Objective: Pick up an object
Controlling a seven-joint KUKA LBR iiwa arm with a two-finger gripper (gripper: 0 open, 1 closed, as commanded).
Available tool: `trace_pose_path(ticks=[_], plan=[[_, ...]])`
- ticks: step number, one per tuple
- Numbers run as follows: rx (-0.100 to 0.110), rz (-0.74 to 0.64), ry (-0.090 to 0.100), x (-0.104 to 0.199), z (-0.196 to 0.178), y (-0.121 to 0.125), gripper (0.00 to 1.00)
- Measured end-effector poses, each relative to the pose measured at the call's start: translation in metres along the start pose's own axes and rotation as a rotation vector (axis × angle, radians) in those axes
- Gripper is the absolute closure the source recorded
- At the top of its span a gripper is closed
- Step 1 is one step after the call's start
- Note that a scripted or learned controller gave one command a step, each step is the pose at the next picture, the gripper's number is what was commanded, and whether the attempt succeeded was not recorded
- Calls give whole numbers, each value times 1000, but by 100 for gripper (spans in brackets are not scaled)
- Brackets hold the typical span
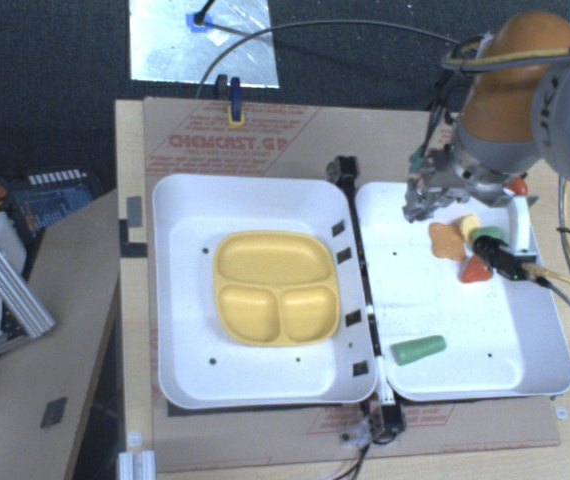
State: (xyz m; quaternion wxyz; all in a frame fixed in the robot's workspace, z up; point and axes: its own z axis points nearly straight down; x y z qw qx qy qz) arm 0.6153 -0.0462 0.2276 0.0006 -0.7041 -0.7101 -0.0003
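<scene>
The gripper [423, 206] is hanging low over the far part of the right bin [465, 368], just beside an orange piece [447, 240]; whether its jaws are released or clenched I cannot tell. Nothing is looking lifted yet, so the pick is remaining. A green piece [418, 348] is lying apart, near the front.

arm [555, 88] cut off right, gripper [423, 204] perhaps blurred
</scene>
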Motion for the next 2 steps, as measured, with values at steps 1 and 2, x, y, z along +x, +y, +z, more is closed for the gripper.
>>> trace_pose_path(ticks=[1,2], plan=[[-2,-1,0,53,-10,0,100],[-3,0,0,104,-3,5,100]])
